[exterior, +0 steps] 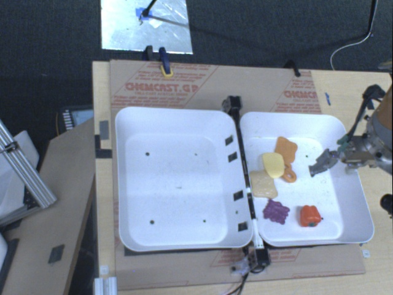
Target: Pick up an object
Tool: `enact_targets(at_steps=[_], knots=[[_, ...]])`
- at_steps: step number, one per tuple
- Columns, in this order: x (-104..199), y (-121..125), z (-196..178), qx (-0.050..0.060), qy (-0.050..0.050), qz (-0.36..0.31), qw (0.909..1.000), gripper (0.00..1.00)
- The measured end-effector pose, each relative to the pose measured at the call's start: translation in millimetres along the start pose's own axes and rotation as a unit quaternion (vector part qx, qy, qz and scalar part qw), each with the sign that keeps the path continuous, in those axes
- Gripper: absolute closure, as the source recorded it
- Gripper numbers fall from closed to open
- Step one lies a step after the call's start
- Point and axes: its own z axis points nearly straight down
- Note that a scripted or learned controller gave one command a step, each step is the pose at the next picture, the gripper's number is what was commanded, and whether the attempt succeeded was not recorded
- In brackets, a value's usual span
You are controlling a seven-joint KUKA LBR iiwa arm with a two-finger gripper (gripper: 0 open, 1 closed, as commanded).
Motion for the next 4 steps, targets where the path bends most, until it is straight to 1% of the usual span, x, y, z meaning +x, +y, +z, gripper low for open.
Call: enact_targets(at_steps=[1, 2, 4], knots=[[89.5, -0.1, -143.2, -0.009, 0.001, -0.006, 0.9999, 0.0], [84.2, -0.3, -146.1, -0.003, 0.0, -0.002, 1.0, 1.0], [216.1, -1.3, -214.0, -0.002, 0.002, -0.004, 1.0, 1.0]])
